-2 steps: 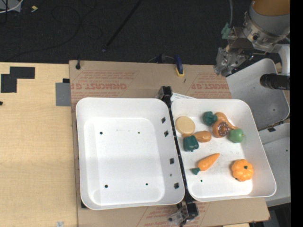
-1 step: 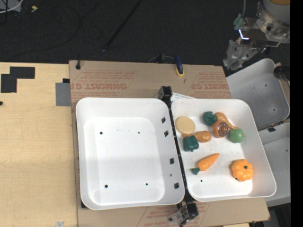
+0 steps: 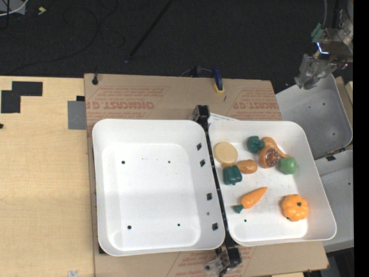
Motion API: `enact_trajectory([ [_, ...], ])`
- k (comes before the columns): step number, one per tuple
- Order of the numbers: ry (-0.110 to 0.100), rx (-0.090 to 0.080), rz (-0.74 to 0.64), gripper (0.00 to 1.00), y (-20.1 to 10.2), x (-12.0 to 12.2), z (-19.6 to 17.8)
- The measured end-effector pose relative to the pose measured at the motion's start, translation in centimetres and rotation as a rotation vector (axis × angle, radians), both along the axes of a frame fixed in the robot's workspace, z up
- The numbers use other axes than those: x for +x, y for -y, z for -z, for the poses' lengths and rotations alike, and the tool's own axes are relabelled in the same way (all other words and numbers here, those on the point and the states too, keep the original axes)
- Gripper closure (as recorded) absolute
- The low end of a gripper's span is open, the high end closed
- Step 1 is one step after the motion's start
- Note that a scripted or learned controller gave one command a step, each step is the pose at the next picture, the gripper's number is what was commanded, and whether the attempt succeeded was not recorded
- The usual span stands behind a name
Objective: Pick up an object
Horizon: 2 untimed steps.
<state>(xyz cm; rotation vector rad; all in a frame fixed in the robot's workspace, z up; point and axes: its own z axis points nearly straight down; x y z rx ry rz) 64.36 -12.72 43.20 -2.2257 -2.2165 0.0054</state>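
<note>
right bin (image 3: 314, 224), carrot (image 3: 253, 197), pumpkin (image 3: 294, 207)

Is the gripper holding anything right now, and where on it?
Nothing is held. The gripper is up at the view's top right, away from the toy food in the right bin.

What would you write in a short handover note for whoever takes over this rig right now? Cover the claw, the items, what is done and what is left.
Claw: raised at the upper right, beyond the bins, holding nothing that I can see; finger state unclear.
Items: all in the right bin: pumpkin, carrot, green ball, two dark green pieces, tan disc and other small toy foods.
Left bin: white, beside the right one.
Done: nothing picked yet.
Left: descend over one item, perhaps the pumpkin since it sits apart, grip and lift.
</note>
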Motion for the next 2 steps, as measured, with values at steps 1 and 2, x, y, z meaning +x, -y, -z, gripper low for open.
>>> enact_trajectory([
  [1,0.004,0.001,-0.005,1.0,0.6,0.1,-4.1],
  [2,0.005,0.001,-0.007,1.0,1.3,0.1,-9.4],
])
